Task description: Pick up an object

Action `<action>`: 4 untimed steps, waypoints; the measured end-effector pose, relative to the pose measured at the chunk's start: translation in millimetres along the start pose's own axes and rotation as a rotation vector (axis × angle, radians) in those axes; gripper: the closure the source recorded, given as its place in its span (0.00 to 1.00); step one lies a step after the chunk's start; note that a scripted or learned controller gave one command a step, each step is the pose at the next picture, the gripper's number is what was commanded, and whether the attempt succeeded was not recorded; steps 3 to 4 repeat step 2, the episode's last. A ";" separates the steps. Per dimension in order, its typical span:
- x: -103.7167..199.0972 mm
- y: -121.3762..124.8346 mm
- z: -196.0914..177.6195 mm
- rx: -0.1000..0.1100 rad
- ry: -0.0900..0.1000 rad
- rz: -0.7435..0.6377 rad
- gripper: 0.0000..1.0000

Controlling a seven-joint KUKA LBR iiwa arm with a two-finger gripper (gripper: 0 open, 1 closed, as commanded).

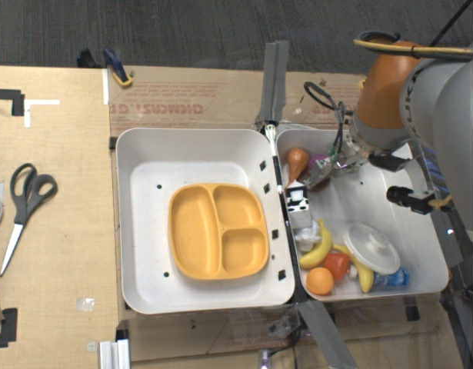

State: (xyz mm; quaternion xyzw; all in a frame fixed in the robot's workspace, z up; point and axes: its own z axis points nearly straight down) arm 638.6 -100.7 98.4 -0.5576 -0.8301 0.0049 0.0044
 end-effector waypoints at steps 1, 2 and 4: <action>39.0 36.1 -152.8 -0.013 -0.004 0.082 1.00; 81.5 53.8 -93.5 -0.011 -0.002 0.168 1.00; 81.5 53.8 -93.5 -0.011 -0.002 0.168 1.00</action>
